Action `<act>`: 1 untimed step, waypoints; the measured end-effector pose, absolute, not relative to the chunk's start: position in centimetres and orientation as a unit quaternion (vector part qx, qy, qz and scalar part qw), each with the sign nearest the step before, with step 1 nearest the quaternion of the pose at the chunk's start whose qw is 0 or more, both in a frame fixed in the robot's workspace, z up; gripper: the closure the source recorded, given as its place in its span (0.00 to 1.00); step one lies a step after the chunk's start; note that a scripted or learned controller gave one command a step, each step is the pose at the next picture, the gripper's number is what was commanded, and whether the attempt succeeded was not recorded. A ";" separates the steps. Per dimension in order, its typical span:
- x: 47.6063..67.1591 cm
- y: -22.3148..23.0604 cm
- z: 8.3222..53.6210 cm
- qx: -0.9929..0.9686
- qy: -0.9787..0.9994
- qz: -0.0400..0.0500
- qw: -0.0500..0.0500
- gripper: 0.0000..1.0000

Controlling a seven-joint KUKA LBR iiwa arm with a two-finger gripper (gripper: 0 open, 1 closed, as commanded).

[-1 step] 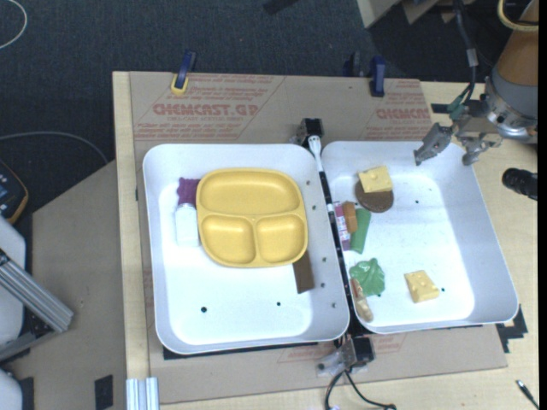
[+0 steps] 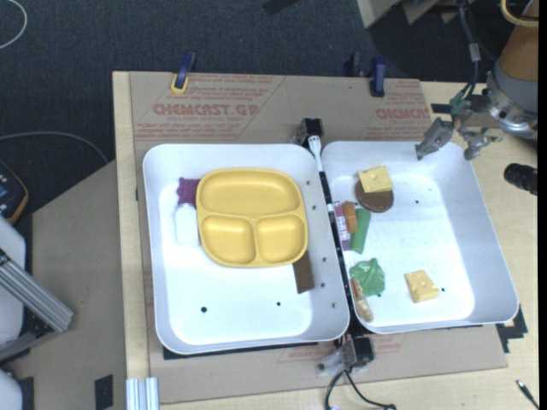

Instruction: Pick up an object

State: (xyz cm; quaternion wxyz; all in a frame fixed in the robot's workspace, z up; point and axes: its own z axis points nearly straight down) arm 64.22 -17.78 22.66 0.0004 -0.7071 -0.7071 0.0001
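Claw (image 2: 451, 138) open; two cheese cubes (image 2: 375, 180)

Two white bins (image 2: 162, 229), one yellow divided tray (image 2: 252, 215), two yellow cheese-like blocks (image 2: 374, 180), one brown disc (image 2: 376, 200), one green leafy piece (image 2: 368, 274).

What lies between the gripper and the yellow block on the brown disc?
Bare white bin floor between the gripper and the yellow block, in the camera view.
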 end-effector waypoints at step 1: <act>64.8 -18.1 18.1 -0.707 -0.707 0.002 0.002 0.00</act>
